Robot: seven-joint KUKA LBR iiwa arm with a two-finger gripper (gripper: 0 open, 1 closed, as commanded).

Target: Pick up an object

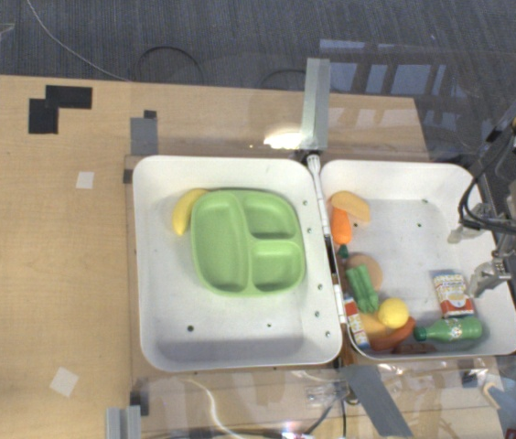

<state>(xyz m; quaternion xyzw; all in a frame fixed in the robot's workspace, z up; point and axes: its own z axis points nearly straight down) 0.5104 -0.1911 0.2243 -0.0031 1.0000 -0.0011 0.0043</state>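
The gripper (478,256) hangs at the right edge of the right bin (413,190), just above and right of a small red-labelled can (450,293). Nothing is visibly held in it. A green bottle (447,331) lies on its side at the bin's front, below the can. Along the bin's left wall sit an orange slice (350,207), a carrot (340,228), a brownish round piece (369,266), a green vegetable (362,290), a lemon (393,313) and a red-brown item (389,338).
The left bin (166,327) holds a green divided plate (245,241) with a yellow banana (183,210) at its upper left. A metal divider post (316,108) stands behind the bins. Black cables (474,201) loop beside the arm at the right.
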